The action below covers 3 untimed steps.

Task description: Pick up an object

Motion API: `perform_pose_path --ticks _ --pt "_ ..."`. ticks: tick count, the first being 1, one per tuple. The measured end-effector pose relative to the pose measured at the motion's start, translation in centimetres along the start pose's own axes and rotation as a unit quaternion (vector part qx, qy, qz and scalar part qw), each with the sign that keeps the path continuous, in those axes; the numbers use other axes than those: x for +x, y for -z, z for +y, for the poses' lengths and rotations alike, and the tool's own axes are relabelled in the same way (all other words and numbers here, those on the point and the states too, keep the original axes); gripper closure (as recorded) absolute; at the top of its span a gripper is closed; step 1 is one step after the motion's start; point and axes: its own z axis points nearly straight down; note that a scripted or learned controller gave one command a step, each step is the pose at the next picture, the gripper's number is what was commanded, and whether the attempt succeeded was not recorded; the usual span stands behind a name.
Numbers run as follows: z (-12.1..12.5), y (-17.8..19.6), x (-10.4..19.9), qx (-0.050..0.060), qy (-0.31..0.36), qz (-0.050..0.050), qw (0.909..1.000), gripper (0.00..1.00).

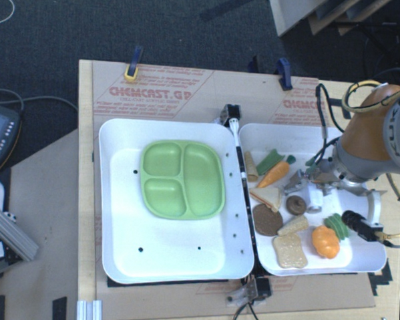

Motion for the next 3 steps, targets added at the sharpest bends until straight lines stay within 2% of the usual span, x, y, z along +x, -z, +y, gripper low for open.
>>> perform_pose_path --ticks 1,3 --pt "0.0 1.2 0.0 -0.002 -0.001 0.0 1.0 1.0" --pt "1.6 13.0 -1.2 -0.006 0.0 -0.002 1.0 1.0"
